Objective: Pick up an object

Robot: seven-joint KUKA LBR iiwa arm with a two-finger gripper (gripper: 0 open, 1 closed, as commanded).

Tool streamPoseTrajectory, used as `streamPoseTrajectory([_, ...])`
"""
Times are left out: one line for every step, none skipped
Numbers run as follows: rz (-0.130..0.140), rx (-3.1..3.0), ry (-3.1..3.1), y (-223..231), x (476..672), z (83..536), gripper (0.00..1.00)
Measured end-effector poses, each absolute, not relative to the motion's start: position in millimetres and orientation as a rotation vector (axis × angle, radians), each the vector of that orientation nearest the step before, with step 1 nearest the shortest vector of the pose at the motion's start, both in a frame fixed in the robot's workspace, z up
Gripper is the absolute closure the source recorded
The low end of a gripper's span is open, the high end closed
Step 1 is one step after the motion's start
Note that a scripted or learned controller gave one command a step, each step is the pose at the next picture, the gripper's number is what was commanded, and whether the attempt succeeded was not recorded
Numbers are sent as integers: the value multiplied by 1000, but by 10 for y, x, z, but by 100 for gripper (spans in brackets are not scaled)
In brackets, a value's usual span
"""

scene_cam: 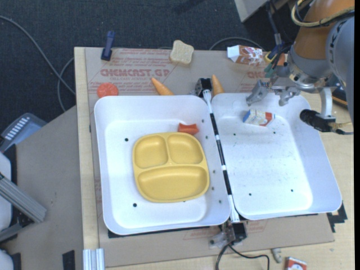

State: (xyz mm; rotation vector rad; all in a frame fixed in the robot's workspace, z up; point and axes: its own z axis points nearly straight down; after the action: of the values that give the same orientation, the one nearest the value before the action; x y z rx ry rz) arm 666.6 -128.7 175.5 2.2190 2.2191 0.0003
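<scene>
So the gripper (271, 93) is hanging over the far edge of the right bin (292, 193), fingers spread apart with nothing between them. The arm (323, 30) comes in from the right, orange band up top, grey below. Just below the fingers and a little toward the middle of the bin lies a small carton (257, 117) – white with blue and red on it, lying on its side, not touching the gripper.

Off to the gripper's left is the left bin (109, 167), with a yellow divided plate (170, 166) in it and a small orange piece (188, 128) just past the plate's far rim. The bins sit on a brown cardboard sheet (135, 72) with red print. Beyond the gripper's side of the bins there's clutter on the cardboard – a slice of toy bread (181, 52), a toy carrot (161, 87), another carton (245, 54), a blue clip (107, 45). Dark carpet (50, 10) beyond the bench, cables trailing across it.
</scene>
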Motion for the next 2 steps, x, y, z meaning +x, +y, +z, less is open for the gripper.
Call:
streamPoseTrajectory([12, 2207, 2210, -1224, 6458, 1138, 0])
streamPoseTrajectory([2, 2219, 2219, -1624, 6670, 1305, 0])
